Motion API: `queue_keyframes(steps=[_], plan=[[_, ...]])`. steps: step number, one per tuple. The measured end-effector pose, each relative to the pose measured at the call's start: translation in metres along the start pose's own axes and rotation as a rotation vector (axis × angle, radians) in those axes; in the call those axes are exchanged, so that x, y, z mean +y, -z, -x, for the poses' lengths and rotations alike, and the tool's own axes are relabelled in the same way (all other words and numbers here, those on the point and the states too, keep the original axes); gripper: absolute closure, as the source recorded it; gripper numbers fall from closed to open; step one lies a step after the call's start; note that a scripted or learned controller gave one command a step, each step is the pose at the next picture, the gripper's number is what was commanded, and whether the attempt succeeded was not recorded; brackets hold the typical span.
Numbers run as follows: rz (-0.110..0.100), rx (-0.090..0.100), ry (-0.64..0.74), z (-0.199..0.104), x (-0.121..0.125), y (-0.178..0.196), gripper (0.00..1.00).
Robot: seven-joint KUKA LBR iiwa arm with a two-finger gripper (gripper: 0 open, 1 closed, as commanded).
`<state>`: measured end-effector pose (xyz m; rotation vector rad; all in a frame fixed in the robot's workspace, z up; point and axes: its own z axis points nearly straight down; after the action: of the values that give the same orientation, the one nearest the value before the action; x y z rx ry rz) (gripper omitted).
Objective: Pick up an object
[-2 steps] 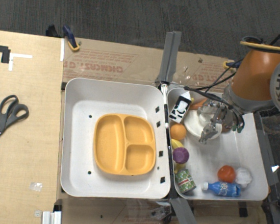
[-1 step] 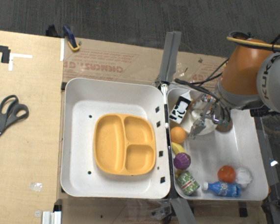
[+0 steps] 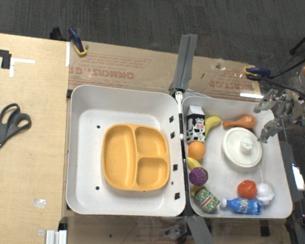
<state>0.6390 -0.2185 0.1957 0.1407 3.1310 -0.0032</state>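
Gripper (image 3: 271, 117), fingers spread and gripping nothing, is hovering over the right bin's (image 3: 285, 164) far right corner, needing to descend onto the drumstick toy (image 3: 239, 122).

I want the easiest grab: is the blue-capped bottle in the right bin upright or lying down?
Lying down. The bottle rests on its side along the right bin's near wall, cap pointing left.

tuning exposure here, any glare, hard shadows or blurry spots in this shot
Camera view: lighting is even and soft, with shadows faint under the yellow divided plate; the white lid and right bin look near blown out, with little surface detail; the gripper at the right edge is slightly soft against cable clutter; the scissors stay sharp.
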Motion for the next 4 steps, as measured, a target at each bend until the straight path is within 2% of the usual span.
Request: queue_keyframes(steps=[1,2,3,4], plan=[[0.0,-0.017,-0.12,-0.069,0.036,-0.081,0.0],[0.0,-0.003,-0.182,-0.025,0.118,-0.097,0.0],[-0.004,-0.001,-0.53,-0.028,0.106,-0.1,0.0],[-0.002,-0.003,-0.794,-0.021,0.116,-0.1,0.0]])
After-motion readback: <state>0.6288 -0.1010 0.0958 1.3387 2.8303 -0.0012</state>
